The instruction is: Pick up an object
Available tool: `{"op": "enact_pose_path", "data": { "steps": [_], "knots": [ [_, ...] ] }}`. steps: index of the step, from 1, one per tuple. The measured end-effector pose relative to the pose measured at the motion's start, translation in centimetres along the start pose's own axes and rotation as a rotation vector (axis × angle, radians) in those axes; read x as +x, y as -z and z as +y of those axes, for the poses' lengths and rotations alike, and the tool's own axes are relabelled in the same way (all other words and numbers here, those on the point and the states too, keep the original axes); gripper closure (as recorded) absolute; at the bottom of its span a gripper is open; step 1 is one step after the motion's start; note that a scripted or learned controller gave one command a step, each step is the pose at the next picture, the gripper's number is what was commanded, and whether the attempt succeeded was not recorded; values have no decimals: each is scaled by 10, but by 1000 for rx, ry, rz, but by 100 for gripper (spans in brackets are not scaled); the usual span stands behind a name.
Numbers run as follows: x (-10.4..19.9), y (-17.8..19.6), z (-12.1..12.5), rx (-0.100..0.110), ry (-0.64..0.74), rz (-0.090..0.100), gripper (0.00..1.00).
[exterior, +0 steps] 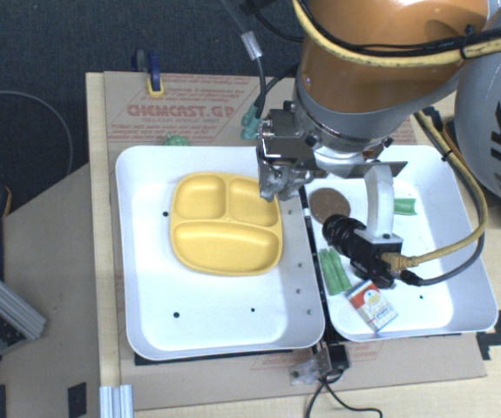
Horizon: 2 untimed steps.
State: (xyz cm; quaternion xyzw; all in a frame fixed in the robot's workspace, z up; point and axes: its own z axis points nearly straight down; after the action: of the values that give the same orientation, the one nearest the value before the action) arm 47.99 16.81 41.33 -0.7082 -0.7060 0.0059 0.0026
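Observation:
My gripper (274,181) hangs over the divide between the two bins, at the upper right edge of a yellow divided plate (224,225) that lies in the left bin (145,303). The arm's wrist covers the gripper from above. In the right bin (459,294) lie a brown disc (330,205), a green stick (335,273), a small green piece (404,205) and a red and white packet (372,306). Nothing is seen held.
A black cylinder (355,244) on a white bracket (379,200), with a yellow cable (446,249), hangs from the arm over the right bin and hides part of its contents. A blue and yellow clamp (153,72) sits at the board's far edge.

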Motion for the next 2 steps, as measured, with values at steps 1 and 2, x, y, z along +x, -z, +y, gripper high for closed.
{"op": "enact_pose_path", "data": {
  "steps": [1,2],
  "knots": [
    [1,17,1,-15,4,5,100],
    [60,-134,-2,5,8,-1,100]
  ]
}}
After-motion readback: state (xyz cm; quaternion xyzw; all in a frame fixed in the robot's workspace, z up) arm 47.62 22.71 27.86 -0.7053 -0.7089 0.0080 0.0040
